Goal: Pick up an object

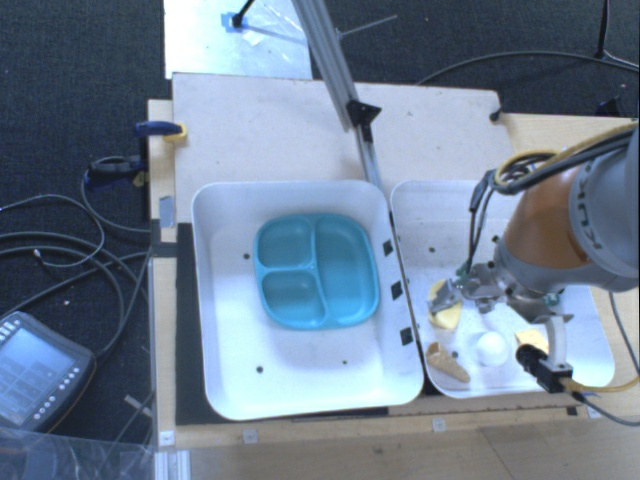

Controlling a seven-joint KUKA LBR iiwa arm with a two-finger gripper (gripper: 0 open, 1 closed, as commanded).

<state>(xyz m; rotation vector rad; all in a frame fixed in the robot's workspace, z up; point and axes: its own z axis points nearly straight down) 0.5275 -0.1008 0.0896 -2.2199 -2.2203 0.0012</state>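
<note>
In the right bin (600, 363), the gripper (500, 313) is poised over a white ball (490, 348) near the front edge, finger state indiscernible; the ball could be nudged away by an off-centre descent.

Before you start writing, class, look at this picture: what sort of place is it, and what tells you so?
Most likely a robotics lab or test bench. A grey and orange robot arm reaches over two white bins holding a blue divided plate and small objects; a handheld control pendant and loose cables lie on the carpet.
</note>
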